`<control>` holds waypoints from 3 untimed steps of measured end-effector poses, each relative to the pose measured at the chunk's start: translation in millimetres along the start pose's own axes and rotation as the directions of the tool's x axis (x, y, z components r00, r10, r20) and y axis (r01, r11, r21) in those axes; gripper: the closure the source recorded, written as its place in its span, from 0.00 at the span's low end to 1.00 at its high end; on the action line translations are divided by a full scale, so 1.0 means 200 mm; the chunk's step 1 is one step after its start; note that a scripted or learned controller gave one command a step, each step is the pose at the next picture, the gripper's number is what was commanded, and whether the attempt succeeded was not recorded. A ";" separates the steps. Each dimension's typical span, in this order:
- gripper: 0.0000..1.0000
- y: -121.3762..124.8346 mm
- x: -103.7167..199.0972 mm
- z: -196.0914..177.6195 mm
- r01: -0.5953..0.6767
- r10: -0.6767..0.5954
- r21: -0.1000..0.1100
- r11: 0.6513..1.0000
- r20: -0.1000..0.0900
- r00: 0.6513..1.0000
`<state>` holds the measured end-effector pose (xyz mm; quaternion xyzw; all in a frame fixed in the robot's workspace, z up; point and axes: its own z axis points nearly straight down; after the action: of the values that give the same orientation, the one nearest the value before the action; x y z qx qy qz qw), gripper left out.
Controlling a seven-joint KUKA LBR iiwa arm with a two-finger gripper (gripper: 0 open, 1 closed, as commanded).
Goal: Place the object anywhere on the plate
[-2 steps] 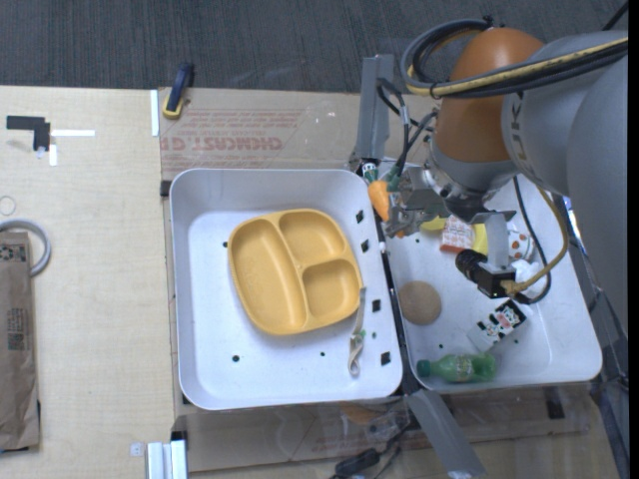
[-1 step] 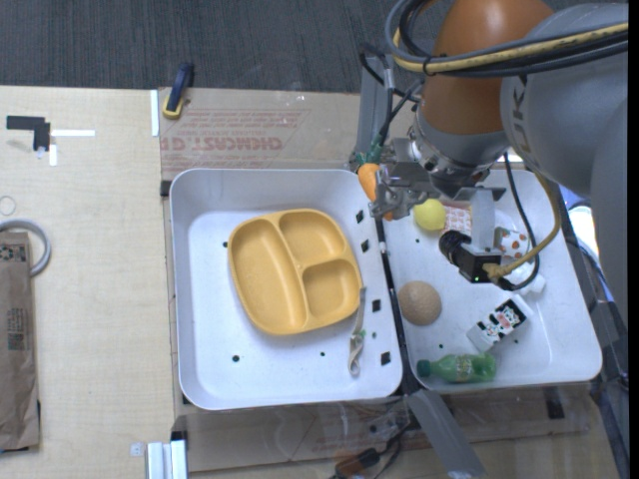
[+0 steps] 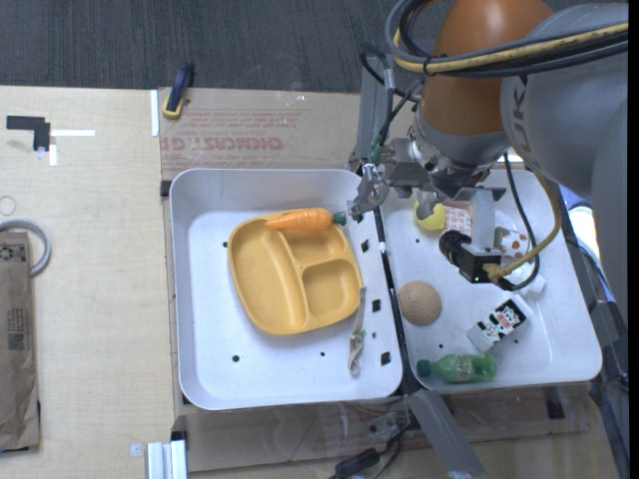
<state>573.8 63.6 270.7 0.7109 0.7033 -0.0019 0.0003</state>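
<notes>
Green bottle lies right; carrot (orange) tops plate.

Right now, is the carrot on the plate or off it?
On it. The carrot lies across the back rim of the yellow plate, its green end pointing toward the right bin.

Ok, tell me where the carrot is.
The carrot lies in the left bin, across the top rim of the yellow plate.

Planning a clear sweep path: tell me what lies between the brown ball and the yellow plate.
In the camera view, the bins' two adjoining walls lie between the brown ball and the yellow plate; otherwise bare white floor.
</notes>
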 end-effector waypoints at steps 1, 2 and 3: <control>0.00 -0.20 0.05 0.28 0.034 -0.034 0.002 0.999 -0.001 0.999; 1.00 -0.19 0.04 0.24 0.032 -0.032 0.005 0.999 0.001 0.999; 1.00 0.01 0.26 0.10 -0.124 0.124 0.000 0.992 0.000 0.992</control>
<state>575.5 114.8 251.3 0.7533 0.6577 -0.0019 0.0004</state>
